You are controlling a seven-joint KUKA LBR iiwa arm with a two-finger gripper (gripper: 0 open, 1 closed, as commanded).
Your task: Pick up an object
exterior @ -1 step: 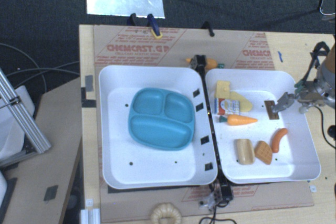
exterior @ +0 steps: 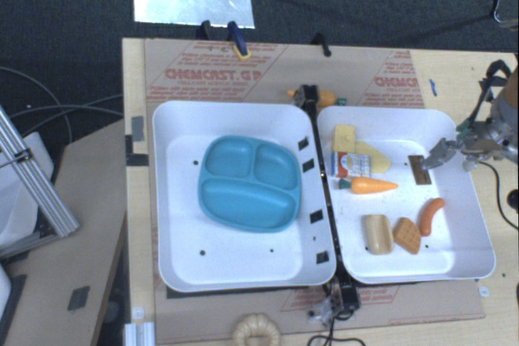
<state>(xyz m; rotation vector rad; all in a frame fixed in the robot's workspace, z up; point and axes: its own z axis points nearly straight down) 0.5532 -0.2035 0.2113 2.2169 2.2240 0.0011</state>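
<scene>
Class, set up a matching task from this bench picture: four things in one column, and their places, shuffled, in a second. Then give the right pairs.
Things:
1. blue plate
2. carrot
3. sausage
4. gripper

Places:
A. right bin, near its right wall
B. left bin
C. above the right bin's right side
D. middle of the right bin

Pairs: 1-B, 2-D, 3-A, 4-C

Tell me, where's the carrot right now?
The carrot lies in the right bin, near its left side, just below the small box and above the bread roll.
</scene>
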